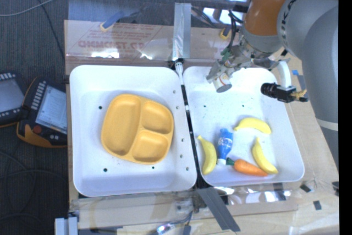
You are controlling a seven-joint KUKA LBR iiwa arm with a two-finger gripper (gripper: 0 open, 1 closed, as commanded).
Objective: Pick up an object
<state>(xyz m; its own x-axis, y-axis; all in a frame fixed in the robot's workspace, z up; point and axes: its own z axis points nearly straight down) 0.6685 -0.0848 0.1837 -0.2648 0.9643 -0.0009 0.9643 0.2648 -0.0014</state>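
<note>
Grey carpet surrounds the tabletop (77,36), which carries two white bins. The left bin (82,173) holds a yellow divided tray (137,128). Bananas (208,154), a carrot (250,168) and a blue bottle (224,145) cluster toward the right bin's (242,96) near edge, probably loose pick targets. The gripper (220,77) hangs over that bin's far edge, holding nothing; whether its fingers are apart, I cannot tell.

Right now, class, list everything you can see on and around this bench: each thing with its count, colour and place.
Bins: two, white, side by side on the bench.
Divided plate: one, yellow, in the left bin.
Bananas: three, yellow, near end of the right bin.
Bottle: one, blue and white, between the bananas.
Carrot: one, orange, at the right bin's near edge.
Handheld controller: one, black and orange, left of the bench.
Arm: one, grey with an orange band, from the right.
Claw: one, above the right bin's far end.
</note>
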